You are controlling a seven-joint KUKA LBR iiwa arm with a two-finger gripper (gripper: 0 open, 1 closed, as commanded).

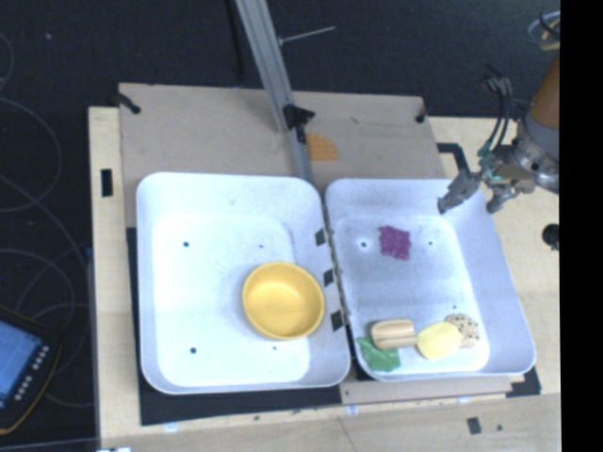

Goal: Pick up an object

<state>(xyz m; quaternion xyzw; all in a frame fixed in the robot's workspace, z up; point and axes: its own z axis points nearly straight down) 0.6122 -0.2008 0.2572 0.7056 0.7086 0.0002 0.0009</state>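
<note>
**Pincer apart over the right bin's far corner; nothing between its fingers**

Camera view, item by item:

- Pincer (471, 196): at the upper right, above the far right corner of the right bin (490, 281). Two dark fingers spread apart, one slanting down to the left, the other shorter to its right. Nothing sits between them. Grey wrist and orange band behind it at the frame's right side.
- Purple object (395, 242): small, crumpled, lying alone on the floor of the right bin, in its upper half, down and left of the pincer and apart from it.
- Tan roll-shaped piece (393, 332): near front edge of the right bin, lying on its side.
- Yellow rounded piece (437, 341): just right of the tan piece, touching or nearly so.
- Speckled beige piece (463, 327): just behind and right of the yellow one.
- Green flat piece (379, 354): at the front left corner of the right bin, below the tan piece.
- Yellow bowl (283, 299): upright in the left bin (188, 215), toward its right front.
</note>
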